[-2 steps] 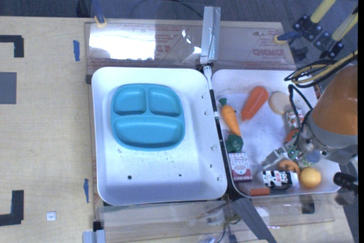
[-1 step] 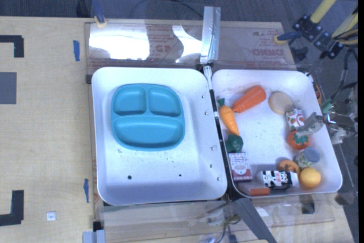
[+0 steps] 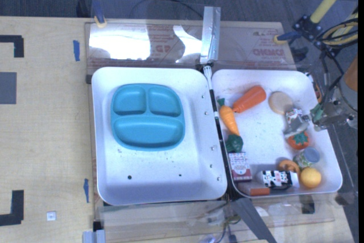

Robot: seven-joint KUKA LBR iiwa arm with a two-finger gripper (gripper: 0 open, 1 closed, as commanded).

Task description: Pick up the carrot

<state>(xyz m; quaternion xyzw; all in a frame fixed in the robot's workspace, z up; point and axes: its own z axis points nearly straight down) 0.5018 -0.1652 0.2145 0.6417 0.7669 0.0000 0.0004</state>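
The gripper (image 3: 302,119) is hanging low over the right side of the right bin (image 3: 259,78), at the right of the frame. From this slanted angle it is blurring into the clutter under it, so whether the claw is spread or pressed together cannot be told, and nothing is visibly sitting in it. It is hovering just above a red-orange toy with a green cap (image 3: 297,140) and just below and right of a beige round piece (image 3: 280,102). I judge that to be the wrong spot for this job.

The carrot (image 3: 228,119) is lying well apart from the claw, at the left edge of the same bin, hard against the wall the two bins share. Its orange body is pointing toward the upper left and its green top toward the lower right. That wall is probably going to crowd a grasp from the left. An orange-red tapered piece (image 3: 249,98) is lying just beside the carrot's tip, up and to the right, and could be mistaken for it. A small red and white carton (image 3: 240,165) is sitting just below the green top.

At the left of the frame, the left bin (image 3: 114,179) is holding a blue divided plate (image 3: 148,116), out of the way of any reach.
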